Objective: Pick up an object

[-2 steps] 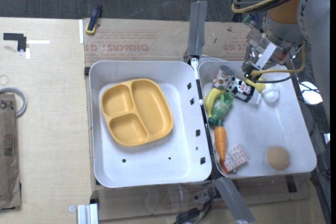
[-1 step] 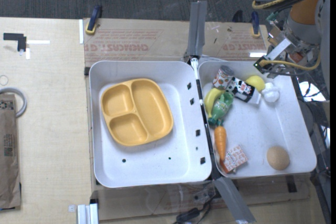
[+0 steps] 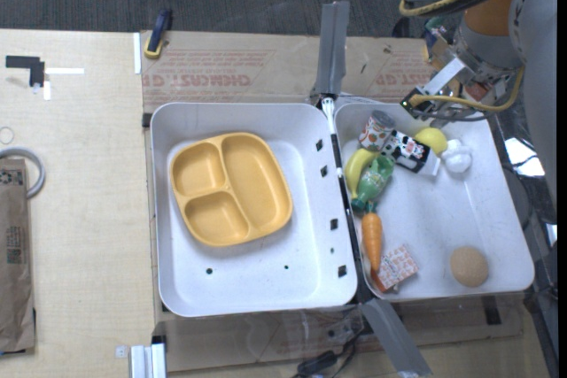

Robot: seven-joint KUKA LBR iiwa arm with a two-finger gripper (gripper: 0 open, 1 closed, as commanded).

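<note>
The grey arm's two-finger gripper [image 3: 431,106], its opening impossible to tell, hangs just above-left of the small yellow lemon-like fruit [image 3: 431,139], nearest pick in the right white bin [image 3: 496,217].

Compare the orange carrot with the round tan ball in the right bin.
The orange carrot is long, tapered and bright, lying against the bin's left wall; the round tan ball is spherical, dull beige and sits near the right corner. Both rest loose on the white bin floor.
</note>
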